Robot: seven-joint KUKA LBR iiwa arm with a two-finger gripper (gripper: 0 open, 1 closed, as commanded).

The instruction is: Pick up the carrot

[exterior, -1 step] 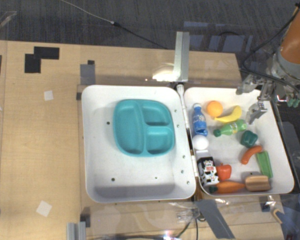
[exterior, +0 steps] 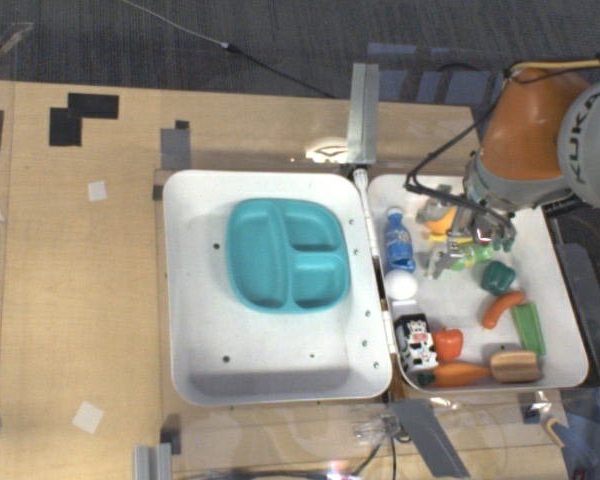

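Gripper (exterior: 467,248): over right bin (exterior: 570,308), finger state not discernible. Carrot (exterior: 459,374): well below gripper toward bin's near wall (long axis left-right), beside bread-like piece (exterior: 514,366); not grasped.

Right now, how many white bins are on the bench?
2. The left bin holds a teal divided tray; the right bin holds the toy food, with the gripper over it.

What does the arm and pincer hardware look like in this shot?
Grey KUKA arm with dark lettering on its casing and a broad, rounded orange band above the wrist. A black cable loops along its left side. The pincer is a small metallic grey assembly with bare silver parts, over the right bin.
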